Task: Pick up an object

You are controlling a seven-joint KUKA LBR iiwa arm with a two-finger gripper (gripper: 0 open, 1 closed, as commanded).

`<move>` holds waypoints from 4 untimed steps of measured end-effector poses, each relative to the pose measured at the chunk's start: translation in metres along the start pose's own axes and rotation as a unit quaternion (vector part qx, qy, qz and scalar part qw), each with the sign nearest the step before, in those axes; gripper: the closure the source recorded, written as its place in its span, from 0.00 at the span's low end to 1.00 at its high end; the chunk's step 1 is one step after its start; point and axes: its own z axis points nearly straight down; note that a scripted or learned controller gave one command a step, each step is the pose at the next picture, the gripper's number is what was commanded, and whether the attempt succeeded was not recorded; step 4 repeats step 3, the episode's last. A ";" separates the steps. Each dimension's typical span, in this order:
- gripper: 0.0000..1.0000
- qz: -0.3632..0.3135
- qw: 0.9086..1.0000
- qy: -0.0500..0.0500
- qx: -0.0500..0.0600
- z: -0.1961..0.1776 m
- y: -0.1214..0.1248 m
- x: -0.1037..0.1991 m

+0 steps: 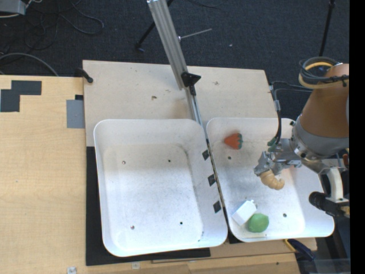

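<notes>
White plastic forms both shallow bins on the tabletop (142, 90). The left bin (114, 147) and the right bin (319, 221) sit side by side, their inner walls touching along a line marked by small black clips.

The grey arm (322, 119) with its orange band reaches in from the right, and the tool (269, 169) hangs over the middle of the right bin. A tan, lumpy object (272, 180) sits right at the tool's tip, touching or just under it. I cannot tell whether the tool is apart or together, nor whether the tan object is actually held.

A red strawberry-like object (232, 141) lies near the right bin's upper left. Close to the bin's front edge, a white block (243, 212) rests touching a green ball (258, 222).

A slanted aluminium bar (170, 41) rises from the tabletop behind the bins.
</notes>
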 end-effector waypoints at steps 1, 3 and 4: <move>1.00 0.001 1.000 0.000 0.001 0.007 -0.014 0.054; 1.00 0.000 1.000 -0.001 0.000 -0.005 -0.020 0.155; 1.00 0.000 1.000 -0.001 0.000 -0.005 -0.020 0.155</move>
